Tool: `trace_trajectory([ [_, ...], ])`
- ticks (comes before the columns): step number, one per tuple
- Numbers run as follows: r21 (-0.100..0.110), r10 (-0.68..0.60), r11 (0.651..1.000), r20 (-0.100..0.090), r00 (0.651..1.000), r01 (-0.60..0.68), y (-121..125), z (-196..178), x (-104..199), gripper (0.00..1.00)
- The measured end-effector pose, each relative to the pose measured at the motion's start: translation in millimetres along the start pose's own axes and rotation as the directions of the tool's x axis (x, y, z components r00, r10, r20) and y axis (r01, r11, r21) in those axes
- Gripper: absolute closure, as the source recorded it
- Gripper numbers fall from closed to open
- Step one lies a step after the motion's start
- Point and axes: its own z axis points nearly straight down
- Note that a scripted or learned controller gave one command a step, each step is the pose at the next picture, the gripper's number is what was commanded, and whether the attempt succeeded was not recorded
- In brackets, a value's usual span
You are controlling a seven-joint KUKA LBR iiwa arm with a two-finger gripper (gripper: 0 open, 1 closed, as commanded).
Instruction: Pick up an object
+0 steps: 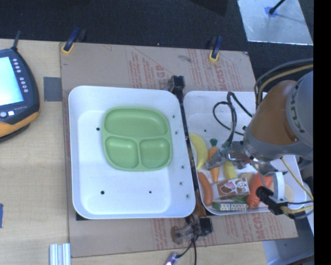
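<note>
White plastic right bin (209,101) holds the toy food: a yellow banana (199,148), an orange carrot (215,173), a sausage (206,188) and a small packet (233,187). The gripper (235,158) is low over this pile, just right of the banana; whether its jaws are spread or pressed together, I cannot tell. Left of this bin, the other bin (83,148) holds a green divided plate (137,137).

Wooden bench (22,175), bore cardboard sheet (127,65) clamped at far edge; two white bins (83,148) side by side on sheet; handheld pendant (8,98) at left.
</note>
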Motion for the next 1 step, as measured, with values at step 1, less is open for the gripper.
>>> trace_trajectory([
  [1, 0.002, -0.003, 1.000, 0.001, 1.000, 0.003, -0.2, -9.8, -1.0, 1.00],
])
